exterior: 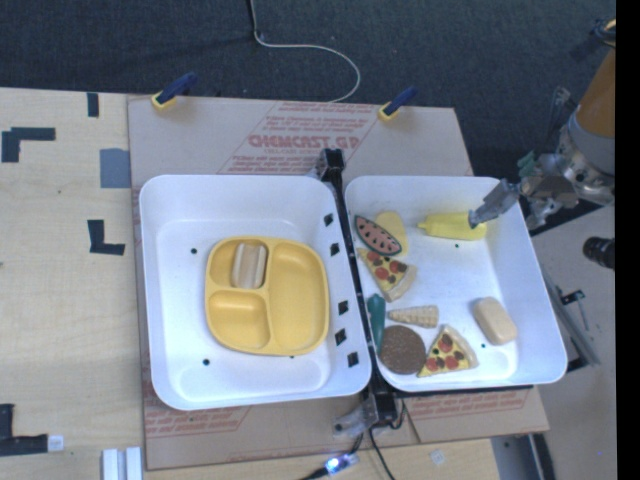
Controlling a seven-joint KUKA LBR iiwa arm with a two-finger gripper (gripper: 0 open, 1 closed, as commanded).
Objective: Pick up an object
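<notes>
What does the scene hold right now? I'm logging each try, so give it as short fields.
left bin: yellow divided plate with a pale piece
right bin: banana, watermelon slice, two pizza slices, brown cookie, bread roll
hand: at the right bin's far right corner, beside the banana

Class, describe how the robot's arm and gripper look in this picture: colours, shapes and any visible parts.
At the right edge, the arm shows an orange band above a grey, rounded wrist. Below it sits a blocky grey and black metal gripper, with slim grey fingers pointing left over the right bin. No markings are legible.
</notes>
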